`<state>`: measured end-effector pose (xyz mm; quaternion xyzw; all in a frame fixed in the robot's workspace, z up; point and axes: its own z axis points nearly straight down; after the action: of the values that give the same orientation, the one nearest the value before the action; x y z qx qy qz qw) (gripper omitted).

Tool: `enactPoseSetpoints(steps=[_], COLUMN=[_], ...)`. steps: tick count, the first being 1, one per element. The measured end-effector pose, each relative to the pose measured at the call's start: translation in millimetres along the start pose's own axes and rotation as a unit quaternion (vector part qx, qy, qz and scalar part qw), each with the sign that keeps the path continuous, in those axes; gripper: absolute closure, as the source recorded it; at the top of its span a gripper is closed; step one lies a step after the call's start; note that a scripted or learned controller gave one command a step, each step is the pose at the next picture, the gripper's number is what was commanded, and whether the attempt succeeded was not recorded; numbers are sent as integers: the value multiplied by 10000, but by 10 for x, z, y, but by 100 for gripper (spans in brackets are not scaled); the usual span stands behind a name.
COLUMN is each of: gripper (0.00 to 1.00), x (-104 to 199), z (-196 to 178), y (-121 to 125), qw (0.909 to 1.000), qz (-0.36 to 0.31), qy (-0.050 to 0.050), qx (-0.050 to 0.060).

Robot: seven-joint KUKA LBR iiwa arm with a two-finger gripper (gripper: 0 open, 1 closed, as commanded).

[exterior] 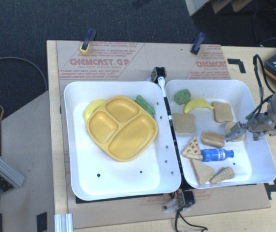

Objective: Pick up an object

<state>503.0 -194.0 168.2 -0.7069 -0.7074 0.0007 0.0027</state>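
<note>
1. Camera view, left bin [75, 144]: a yellow divided tray [122, 128] lies tilted across the middle. A yellow piece [92, 108] pokes out from under its upper-left edge, a green piece [145, 105] from its upper-right. All look like rigid, light plastic.
2. Right bin [254, 105], left half: a green broccoli toy [182, 96] at the top, a banana [198, 105] just beside it, a tan bread slice [184, 123] below. Lower down sit a pizza slice [192, 150], a sandwich wedge [202, 171] and a cone [223, 174].
3. Right bin, middle: a blue bottle [216, 154] lies on its side, white cap pointing right. Above it is a bread roll [212, 138]; a toast square [222, 112] is near the top.
4. Gripper [235, 133] hangs low at the right side of this bin, just right of the roll, over a tan item I cannot make out. Cannot tell how the tool is set; nothing visibly held.
5. Judgement: the roll is the nearest candidate. Likely light, hard, smooth plastic, so prone to slip. Best taken across its short width, near the middle.
6. The bottle is round and may roll away; grip across the body.
</note>
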Motion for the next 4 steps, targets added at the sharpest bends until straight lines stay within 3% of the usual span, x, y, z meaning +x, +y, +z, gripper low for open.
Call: enactPoseSetpoints(steps=[2, 3, 4], gripper=[0, 100, 100], x=[-24, -32, -45], z=[858, 731, 259], y=[-88, -78, -159], qw=[10000, 10000, 10000], qz=[5, 12, 11], qy=[-1, -16, -29], qx=[-2, -30, -50])
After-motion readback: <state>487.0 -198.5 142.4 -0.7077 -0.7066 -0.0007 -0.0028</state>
